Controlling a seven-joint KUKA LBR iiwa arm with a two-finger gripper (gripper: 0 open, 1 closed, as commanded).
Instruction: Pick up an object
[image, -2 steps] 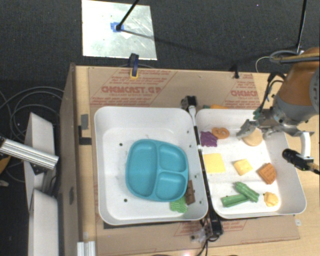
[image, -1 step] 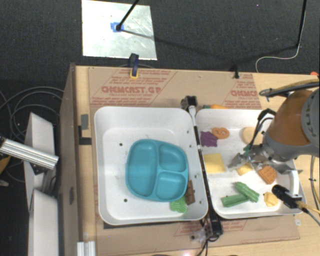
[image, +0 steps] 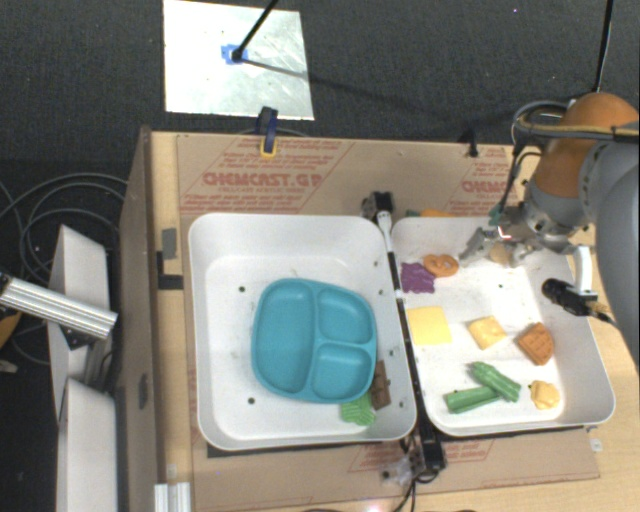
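Camera view: the left bin (image: 215, 300) holds a blue divided plate (image: 313, 340), with a green piece (image: 357, 411) and a brown piece (image: 381, 388) at its lower right edge. Cardboard (image: 330, 170) under the bins reads "CHEMCAST". The right bin (image: 590, 395) holds a purple piece (image: 417, 278), orange round piece (image: 439, 265), yellow square (image: 428, 325), green vegetable (image: 482, 388) and waffle (image: 535, 343). The pincer (image: 497, 240) hangs over the bin's upper edge, near the orange piece; its spread cannot be told.

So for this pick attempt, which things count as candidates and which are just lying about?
Job-related:
end effector, at the right bin's far edge
orange round piece
purple piece
yellow square

Lying about:
blue divided plate in the left bin
clamp
cables
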